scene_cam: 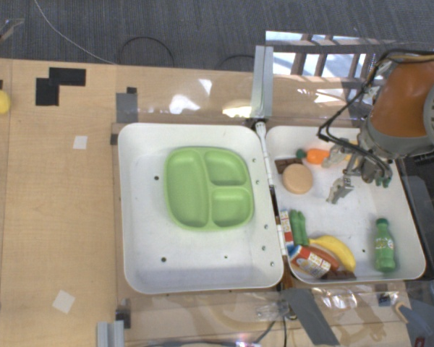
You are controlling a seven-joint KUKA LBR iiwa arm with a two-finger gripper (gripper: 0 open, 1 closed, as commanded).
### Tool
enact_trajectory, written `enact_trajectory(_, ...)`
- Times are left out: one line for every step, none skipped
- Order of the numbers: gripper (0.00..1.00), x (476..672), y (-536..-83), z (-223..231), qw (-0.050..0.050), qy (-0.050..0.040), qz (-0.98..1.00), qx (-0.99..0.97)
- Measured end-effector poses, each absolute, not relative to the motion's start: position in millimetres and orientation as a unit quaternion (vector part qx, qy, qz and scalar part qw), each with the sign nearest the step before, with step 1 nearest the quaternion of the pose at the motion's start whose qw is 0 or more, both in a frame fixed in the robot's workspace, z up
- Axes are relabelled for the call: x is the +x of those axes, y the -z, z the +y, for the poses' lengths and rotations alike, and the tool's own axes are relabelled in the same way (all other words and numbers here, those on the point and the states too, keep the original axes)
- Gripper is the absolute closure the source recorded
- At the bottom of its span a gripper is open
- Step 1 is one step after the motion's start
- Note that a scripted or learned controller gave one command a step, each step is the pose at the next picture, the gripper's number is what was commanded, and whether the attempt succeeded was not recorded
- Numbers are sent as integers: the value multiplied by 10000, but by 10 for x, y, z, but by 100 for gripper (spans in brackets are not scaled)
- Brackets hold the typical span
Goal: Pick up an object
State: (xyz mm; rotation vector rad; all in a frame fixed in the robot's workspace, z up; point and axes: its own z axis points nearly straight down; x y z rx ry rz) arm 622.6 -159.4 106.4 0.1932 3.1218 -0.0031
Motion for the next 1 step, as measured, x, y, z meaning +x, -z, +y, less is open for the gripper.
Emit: enact_trajectory(0,6287,-1013,-861,49,-17,9931,1168)
